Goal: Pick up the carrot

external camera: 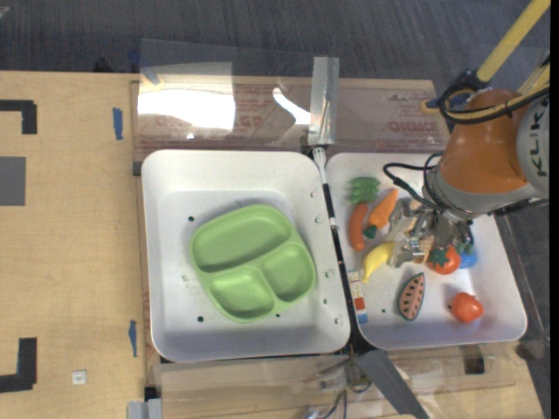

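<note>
Carrot [382, 209] beside arm (lettered "KU") [489, 151]

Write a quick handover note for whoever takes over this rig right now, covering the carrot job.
Gripper: low in the right bin, among the toys; finger state unclear.
Carrot: lying in the right bin's upper left, just left of the gripper, near a banana and watermelon slice.
Left bin: holds a green divided plate.
Done: nothing visibly picked.
Left: grasp the carrot and lift it.
</note>
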### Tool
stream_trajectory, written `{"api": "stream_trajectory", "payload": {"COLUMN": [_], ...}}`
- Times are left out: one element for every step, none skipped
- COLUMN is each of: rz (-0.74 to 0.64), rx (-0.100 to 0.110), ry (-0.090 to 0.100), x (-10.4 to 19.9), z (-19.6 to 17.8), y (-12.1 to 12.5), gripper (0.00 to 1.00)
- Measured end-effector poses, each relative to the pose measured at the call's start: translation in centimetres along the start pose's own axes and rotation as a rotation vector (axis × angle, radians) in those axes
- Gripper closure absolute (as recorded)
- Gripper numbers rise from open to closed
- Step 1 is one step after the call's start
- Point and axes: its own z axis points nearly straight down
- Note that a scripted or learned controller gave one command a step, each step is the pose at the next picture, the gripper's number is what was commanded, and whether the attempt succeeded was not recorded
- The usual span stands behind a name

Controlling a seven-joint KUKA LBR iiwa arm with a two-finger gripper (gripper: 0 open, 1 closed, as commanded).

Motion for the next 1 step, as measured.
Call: {"api": "stream_trajectory", "payload": {"rz": [-0.091], "rx": [-0.002], "ry": [-0.006], "x": [-1.36], "z": [-10.74], "y": [5.66], "gripper": [1.00]}}
